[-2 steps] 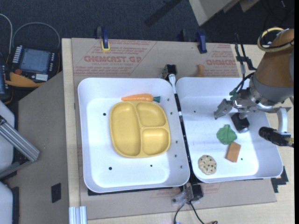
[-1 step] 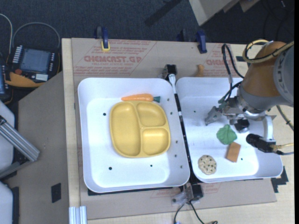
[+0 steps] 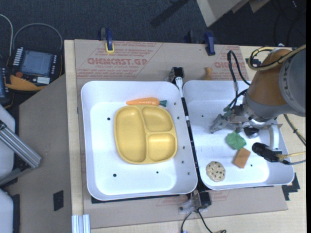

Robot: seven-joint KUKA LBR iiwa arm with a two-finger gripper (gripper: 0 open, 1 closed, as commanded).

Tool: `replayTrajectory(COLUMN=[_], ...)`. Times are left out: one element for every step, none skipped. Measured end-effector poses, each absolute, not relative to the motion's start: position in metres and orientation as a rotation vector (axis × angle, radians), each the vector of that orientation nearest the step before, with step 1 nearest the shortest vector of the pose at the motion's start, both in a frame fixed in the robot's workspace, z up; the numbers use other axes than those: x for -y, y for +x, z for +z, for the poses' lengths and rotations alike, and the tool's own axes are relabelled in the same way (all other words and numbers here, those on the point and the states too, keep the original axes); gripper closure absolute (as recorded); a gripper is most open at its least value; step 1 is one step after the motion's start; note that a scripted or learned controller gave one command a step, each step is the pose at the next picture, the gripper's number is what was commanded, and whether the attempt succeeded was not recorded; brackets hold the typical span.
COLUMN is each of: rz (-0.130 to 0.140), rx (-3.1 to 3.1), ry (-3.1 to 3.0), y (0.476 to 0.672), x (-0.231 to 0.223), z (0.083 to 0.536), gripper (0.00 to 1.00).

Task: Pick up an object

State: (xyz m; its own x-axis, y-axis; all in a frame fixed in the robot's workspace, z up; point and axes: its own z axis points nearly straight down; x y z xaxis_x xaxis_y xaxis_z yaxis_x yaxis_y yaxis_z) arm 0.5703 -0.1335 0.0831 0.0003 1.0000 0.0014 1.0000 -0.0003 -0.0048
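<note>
My gripper (image 3: 241,129) hangs over the right bin (image 3: 204,93), near its middle, below the grey wrist and the orange band. A small green object (image 3: 236,140) lies in the bin just under and in front of the gripper. A tan-orange block (image 3: 241,158) sits a little nearer the front edge, and a round cookie (image 3: 215,171) lies at the front left of this bin. Whether the gripper touches the green object is hidden by the wrist.
In the left bin (image 3: 97,144) a yellow divided plate (image 3: 145,132) sits in the middle, with a carrot (image 3: 144,101) just behind it. Cables run along the arm at the right. Two blue clamps (image 3: 109,39) hold the cardboard base at the back.
</note>
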Motion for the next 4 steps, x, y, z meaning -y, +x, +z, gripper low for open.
replayTrajectory(rz=[0.0,-0.005,-0.005,-0.004], rx=[2.221,2.227,2.227,2.226], ry=[-2.223,-2.223,-2.225,-2.224], y=[0.572,0.571,0.576,0.577], x=[0.134,0.124,0.129,0.129], z=[0.095,0.148,0.193,0.219], gripper=[1.0,1.0,1.0,1.0])
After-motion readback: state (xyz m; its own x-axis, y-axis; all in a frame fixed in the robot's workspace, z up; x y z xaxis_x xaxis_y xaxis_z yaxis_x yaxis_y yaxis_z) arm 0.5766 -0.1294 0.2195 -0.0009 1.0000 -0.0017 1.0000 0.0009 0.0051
